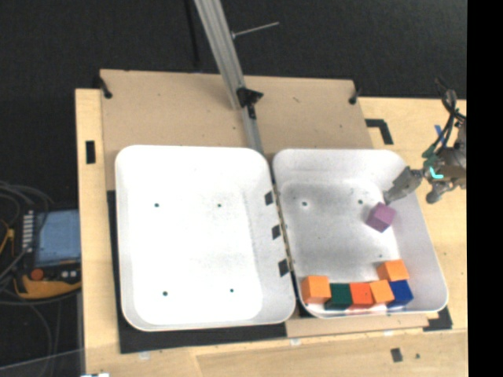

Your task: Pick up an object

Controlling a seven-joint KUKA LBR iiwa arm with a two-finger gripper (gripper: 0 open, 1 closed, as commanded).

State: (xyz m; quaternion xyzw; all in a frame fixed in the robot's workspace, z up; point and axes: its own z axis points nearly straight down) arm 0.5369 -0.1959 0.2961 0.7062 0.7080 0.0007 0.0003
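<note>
The hand sits at the far right of the scene, over the right rim of the right bin. One grey finger slants down and left into the bin, its tip just beside a purple block; contact between the two cannot be confirmed. A second dark finger shows at the right edge, well apart from the first, so the hand reads as spread, with nothing pinched between the fingers.

The purple block lies on the bin floor in the right half of the right bin, tilted, and apart from the other blocks.

Along the near wall of the right bin a cluster of blocks is packed together: an orange block at the left end, then a green block, a red-orange block, another orange block and a blue block, with a further orange block just behind the blue one.

The left bin stands beside the right one, the two rims touching along the middle. Both rest on the desk. A metal rail runs from the far edge down toward the junction of the bins. Off the desk at the left lie a blue device and cables.
</note>
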